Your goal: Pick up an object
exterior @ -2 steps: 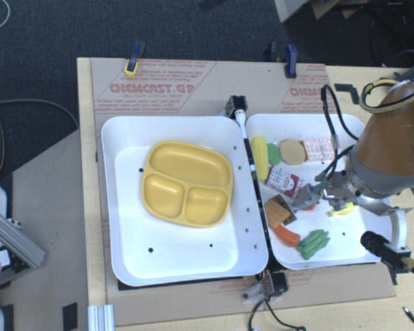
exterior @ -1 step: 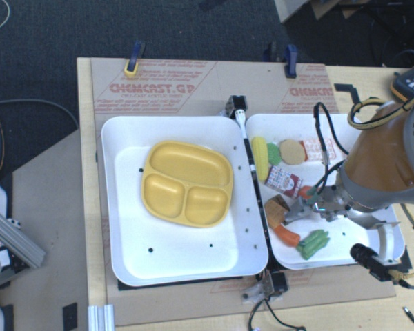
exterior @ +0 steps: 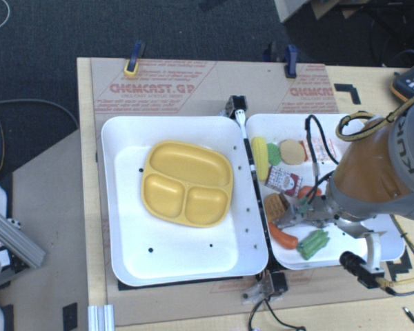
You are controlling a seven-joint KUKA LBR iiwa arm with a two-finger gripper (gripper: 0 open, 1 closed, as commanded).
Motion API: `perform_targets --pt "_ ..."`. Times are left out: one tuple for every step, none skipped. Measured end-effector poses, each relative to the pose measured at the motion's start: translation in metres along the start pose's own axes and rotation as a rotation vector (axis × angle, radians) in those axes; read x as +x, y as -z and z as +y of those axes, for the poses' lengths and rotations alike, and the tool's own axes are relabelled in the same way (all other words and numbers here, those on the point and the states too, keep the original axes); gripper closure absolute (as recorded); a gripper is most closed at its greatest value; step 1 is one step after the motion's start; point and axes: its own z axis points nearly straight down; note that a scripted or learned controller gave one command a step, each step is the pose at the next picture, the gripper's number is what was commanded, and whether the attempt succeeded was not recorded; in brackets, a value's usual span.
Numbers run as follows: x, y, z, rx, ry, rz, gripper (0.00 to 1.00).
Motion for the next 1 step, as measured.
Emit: perform_targets --pt "-0.0001 0.0122 0.0008 -0.005 0.000 -0.002 1.00"
